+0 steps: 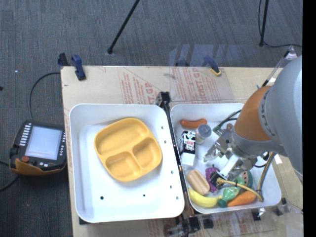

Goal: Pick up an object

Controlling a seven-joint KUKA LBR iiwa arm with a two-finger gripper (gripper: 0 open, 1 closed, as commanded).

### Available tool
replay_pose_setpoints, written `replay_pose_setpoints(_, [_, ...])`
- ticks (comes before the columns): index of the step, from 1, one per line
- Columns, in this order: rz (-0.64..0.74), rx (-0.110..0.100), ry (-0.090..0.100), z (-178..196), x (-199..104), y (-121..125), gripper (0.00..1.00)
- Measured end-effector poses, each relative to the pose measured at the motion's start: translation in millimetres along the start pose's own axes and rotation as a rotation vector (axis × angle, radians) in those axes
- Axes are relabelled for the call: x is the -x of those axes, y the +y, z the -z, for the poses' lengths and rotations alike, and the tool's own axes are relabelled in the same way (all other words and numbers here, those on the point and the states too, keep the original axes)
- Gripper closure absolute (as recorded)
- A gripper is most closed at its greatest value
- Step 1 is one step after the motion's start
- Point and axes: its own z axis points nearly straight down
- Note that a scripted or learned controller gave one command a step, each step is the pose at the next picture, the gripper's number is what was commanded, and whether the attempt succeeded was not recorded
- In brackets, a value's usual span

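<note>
Inside the right bin [274, 180]: one banana [203, 199], one carrot [242, 199]; claw [221, 168] state unclear.

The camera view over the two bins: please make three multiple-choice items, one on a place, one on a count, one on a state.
1. Where does the yellow divided plate lie?
A. in the left bin
B. in the right bin
C. on the carpet

2. How many compartments does that plate have?
A. two
B. three
C. five

3. How does the toy banana lie?
A. on the bin floor beside the toy carrot
B. on the plate
C. on the toy sausage

Answers: 1 A, the plate rests on the left bin's floor; 2 B, its ridges part three hollows; 3 A, banana and carrot lie along the right bin's near wall, below the gripper.
</note>
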Motion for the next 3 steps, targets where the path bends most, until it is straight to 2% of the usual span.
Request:
replay_pose_setpoints(1, [-0.418,0.024,0.034,-2.1,14.1,-30.5,0.00])
replay_pose_setpoints(2, [-0.420,0.010,0.025,4.2,16.8,-32.6,1.00])
replay_pose_setpoints(3, [-0.508,0.014,0.023,140.8,34.9,-40.4,1.00])
